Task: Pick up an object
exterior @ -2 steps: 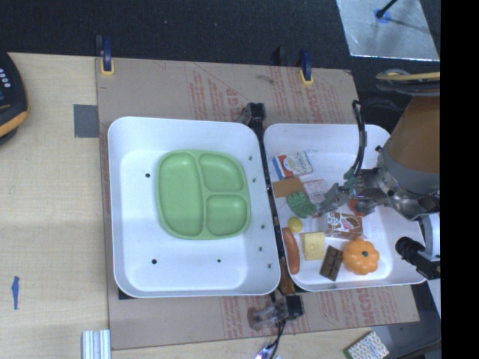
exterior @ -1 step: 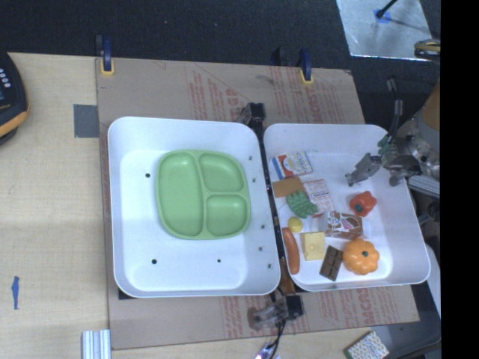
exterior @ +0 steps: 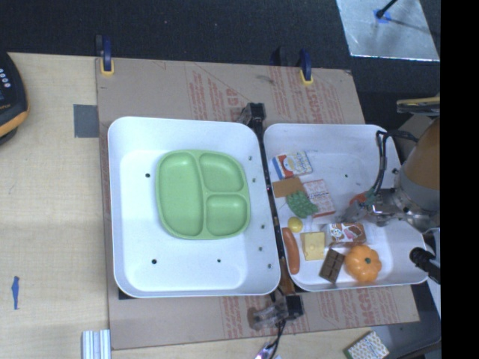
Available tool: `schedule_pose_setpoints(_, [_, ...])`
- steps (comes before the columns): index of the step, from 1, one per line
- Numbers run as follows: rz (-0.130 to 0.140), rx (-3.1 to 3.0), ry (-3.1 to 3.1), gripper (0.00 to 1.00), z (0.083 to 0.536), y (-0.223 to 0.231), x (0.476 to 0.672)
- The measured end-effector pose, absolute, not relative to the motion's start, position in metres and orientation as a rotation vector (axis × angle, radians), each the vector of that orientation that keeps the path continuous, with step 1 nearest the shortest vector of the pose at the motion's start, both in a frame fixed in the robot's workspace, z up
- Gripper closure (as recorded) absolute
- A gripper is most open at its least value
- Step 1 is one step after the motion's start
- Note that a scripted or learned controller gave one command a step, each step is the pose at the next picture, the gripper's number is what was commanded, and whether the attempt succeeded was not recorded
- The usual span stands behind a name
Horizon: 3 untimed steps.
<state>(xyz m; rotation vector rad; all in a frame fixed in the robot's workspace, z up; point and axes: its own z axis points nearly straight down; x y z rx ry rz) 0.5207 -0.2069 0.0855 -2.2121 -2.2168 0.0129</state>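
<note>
The right bin (exterior: pixel 337 144) holds several toy foods. An orange pumpkin (exterior: pixel 363 264) lies near the front, with a brown chocolate bar (exterior: pixel 331 265) and a yellow cheese square (exterior: pixel 313 244) to its left. A red sausage (exterior: pixel 290 249) lies along the bin's left wall, and a small yellow ball (exterior: pixel 296 225) sits just above it. A green knobbly piece (exterior: pixel 301 203), a brown cracker (exterior: pixel 287 187) and printed cards (exterior: pixel 293 163) sit further back. My gripper (exterior: pixel 376 206) hangs low over the bin's right side, just above a red-and-white carton (exterior: pixel 346 232). A small red item (exterior: pixel 360 198) shows at its left.
The left bin (exterior: pixel 131 268) holds a green divided plate (exterior: pixel 202 193). The bins stand on a cardboard sheet (exterior: pixel 187 88) held by blue clamps (exterior: pixel 106 54) at the back. A dark device (exterior: pixel 9 96) sits at the far left of the bench.
</note>
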Motion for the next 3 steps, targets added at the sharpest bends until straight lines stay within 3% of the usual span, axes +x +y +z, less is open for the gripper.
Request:
schedule_pose_setpoints(1, [0.001,-2.211,-2.233,0.00,0.092,-0.170,0.568])
schedule_pose_setpoints(2, [0.005,-2.211,-2.229,1.00,0.103,-0.173,0.566])
schedule_pose_setpoints(3, [-0.003,-2.207,-2.237,1.00,0.154,-0.087,0.582])
